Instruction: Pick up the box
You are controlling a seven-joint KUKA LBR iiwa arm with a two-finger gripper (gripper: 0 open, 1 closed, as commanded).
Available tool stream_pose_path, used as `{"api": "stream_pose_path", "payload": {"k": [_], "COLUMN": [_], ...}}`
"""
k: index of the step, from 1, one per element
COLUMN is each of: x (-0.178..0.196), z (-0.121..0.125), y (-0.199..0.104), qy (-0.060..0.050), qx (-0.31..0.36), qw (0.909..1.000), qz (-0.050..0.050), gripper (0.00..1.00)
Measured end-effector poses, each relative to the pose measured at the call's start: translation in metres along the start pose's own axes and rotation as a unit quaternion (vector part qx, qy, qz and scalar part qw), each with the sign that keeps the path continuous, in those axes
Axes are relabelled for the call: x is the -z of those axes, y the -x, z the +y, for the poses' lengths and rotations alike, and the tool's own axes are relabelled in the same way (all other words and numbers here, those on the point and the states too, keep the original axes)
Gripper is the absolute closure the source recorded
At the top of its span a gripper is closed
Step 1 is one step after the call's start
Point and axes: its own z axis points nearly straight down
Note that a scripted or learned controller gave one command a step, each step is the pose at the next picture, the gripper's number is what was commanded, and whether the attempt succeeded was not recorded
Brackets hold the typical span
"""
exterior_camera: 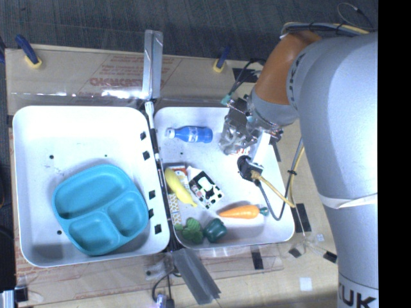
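Bench [77, 69] with a board on top, pinned at the upper edge by blue clamps [29, 51], presumably to stop any sliding under the bins.

Left bin [38, 127], across the left half of the frame: bears a blue divided tray [99, 207] in its lower part, lying flat, well apart from anything the task needs.

Right bin [209, 159], just right of the centre divider: gathers all the small goods within reach of the arm.
- Blue bottle [189, 134] on its side near the upper left corner of that bin, alone.
- Banana [178, 186] lower down, slanting along the left wall.
- Box [206, 188], black and white, just right of the banana and seemingly touching it, lying flat near the middle of the frame. Looks untouched, so likely an early stage of the task.
- Green vegetables [200, 230] along the lower edge, below the box.
- Carrot [239, 212] lower right of the box, near but apart.

Crowding on the box's left and lower sides, judged from here: argues for a descent from straight above, along the freer upper and right sides.

End effector [239, 138] in the upper right part of the right bin, right of the bottle and up and to the right of the box, not over it. Released or clenched: cannot tell, with cables and glare in the way. Nothing clearly grasped.

Arm [334, 120], grey with an orange band, at the frame's right.
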Motion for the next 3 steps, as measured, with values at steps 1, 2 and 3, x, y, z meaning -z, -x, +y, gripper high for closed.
{"api": "stream_pose_path", "payload": {"k": [1,2,3], "x": [-0.087,0.083,0.013], "z": [-0.032,-0.032,-0.021], "y": [-0.035,-0.064,-0.134], "qy": [-0.002,0.0,-0.002], "qx": [-0.079,-0.125,-0.005], "qw": [0.9969,0.9922,1.0], "qz": [-0.001,0.0,-0.001], "gripper": [1.0,1.0,1.0]}}
